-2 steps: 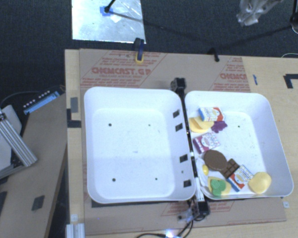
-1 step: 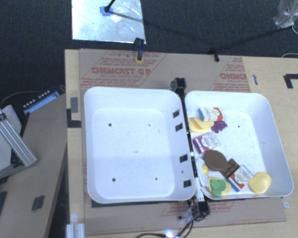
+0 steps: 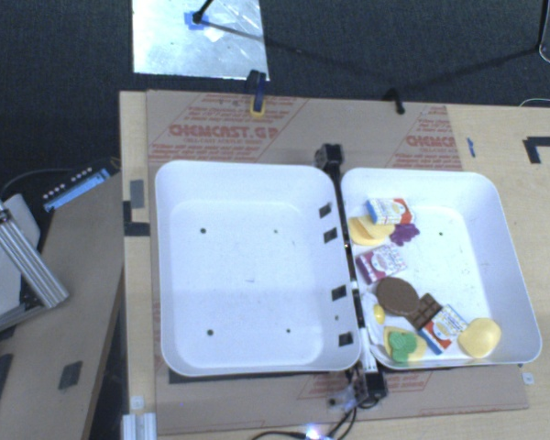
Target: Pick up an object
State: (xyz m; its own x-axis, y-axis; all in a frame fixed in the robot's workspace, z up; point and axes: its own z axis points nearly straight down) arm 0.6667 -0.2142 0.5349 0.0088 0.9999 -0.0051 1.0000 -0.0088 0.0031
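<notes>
Gripper: cannot tell whether grasping or released.
Right bin [image 3: 495, 200]: holding toys along its nine-o'clock wall.
Lemon [image 3: 479, 337]: lying at five o'clock.
Brown disc [image 3: 396, 294]: sitting nearby.

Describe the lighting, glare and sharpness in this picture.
Camera view: light is even and soft, with faint shadows inside the left bin; the foil sheet on the dark floor glares brightly; the toys in the right bin are slightly blurred, so the print on the small box cannot be read.

Print on small white carton [image 3: 388, 211] too small to read; green toy [image 3: 402, 345] partly overlapped by neighbouring pieces.
</notes>
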